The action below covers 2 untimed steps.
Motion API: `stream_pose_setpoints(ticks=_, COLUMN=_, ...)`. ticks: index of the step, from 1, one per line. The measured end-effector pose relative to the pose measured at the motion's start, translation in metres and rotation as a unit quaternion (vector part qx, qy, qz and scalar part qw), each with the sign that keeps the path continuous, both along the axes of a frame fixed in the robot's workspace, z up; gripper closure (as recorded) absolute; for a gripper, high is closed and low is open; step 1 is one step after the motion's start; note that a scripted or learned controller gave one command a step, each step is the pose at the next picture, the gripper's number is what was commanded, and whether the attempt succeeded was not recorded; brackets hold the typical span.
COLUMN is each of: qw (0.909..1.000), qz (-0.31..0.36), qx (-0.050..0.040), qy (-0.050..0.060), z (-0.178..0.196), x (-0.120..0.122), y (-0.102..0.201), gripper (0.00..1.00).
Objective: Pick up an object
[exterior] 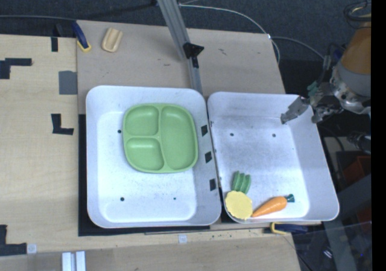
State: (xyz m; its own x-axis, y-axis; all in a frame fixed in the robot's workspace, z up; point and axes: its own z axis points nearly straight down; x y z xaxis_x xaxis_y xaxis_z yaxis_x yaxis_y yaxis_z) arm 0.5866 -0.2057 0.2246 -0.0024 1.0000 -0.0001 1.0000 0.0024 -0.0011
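Observation:
In the right bin (pixel 259 143), near the front edge, lie an orange toy carrot (pixel 269 205), a round yellow piece (pixel 239 205) and a small green ribbed toy (pixel 241 181). A green divided plate (pixel 161 137) rests in the left bin (pixel 102 161). My gripper (pixel 305 111) hangs over the right bin's far right corner, well back from the toys. Its fingers are spread open, with nothing between them.
A grey metal pole (pixel 172 16) slants across the bench behind the bins. A beige block (pixel 111 39) and a blue-and-yellow item (pixel 81 36) lie on the bench at the back left. Thin cables (pixel 253 22) run behind the right bin.

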Motion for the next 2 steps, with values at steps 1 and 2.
stream_pose_setpoints(ticks=1, qw=1.0000, qz=0.000, qx=-0.0001, qy=0.000, z=0.000, x=0.000, y=0.000, gripper=0.00)
stream_pose_setpoints(ticks=2, qw=1.0000, qz=-0.001, qx=-0.0001, qy=0.002, z=-0.045, x=-0.006, y=-0.001, gripper=0.00)
